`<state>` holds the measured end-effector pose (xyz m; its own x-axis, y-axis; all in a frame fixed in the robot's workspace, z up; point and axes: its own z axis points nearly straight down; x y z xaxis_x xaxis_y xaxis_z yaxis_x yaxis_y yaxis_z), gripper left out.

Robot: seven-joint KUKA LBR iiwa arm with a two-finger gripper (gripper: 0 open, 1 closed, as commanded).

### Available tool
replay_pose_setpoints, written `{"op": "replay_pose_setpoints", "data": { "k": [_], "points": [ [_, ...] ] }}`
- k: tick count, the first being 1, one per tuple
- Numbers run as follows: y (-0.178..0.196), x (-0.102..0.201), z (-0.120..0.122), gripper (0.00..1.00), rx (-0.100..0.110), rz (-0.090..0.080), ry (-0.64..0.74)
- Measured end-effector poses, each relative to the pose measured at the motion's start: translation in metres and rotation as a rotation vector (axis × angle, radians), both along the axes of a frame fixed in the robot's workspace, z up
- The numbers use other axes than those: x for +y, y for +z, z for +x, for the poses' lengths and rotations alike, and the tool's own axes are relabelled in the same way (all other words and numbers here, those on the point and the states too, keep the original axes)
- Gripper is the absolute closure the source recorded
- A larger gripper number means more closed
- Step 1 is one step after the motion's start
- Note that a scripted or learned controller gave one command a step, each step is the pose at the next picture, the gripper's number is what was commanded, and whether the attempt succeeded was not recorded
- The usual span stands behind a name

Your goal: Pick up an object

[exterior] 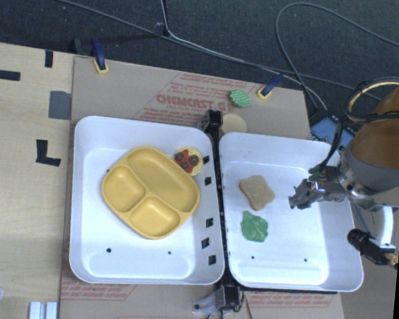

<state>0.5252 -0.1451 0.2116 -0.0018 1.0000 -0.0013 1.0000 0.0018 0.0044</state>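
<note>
End effector above right bin, near bread

A grey robot arm with an orange band above its wrist is reaching in from the right side. Its dark two-finger gripper is hanging over the right bin, near that bin's right edge, pointing leftward. Nothing is showing between its fingers.
</note>
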Motion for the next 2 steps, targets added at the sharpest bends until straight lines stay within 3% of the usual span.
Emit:
{"op": "replay_pose_setpoints", "data": {
  "k": [1,2],
  "points": [
    [0.003,0.001,0.000,1.00,0.005,0.002,-0.001],
    [0.011,0.059,0.020,1.00,0.005,0.003,0.005]
  ]
}}
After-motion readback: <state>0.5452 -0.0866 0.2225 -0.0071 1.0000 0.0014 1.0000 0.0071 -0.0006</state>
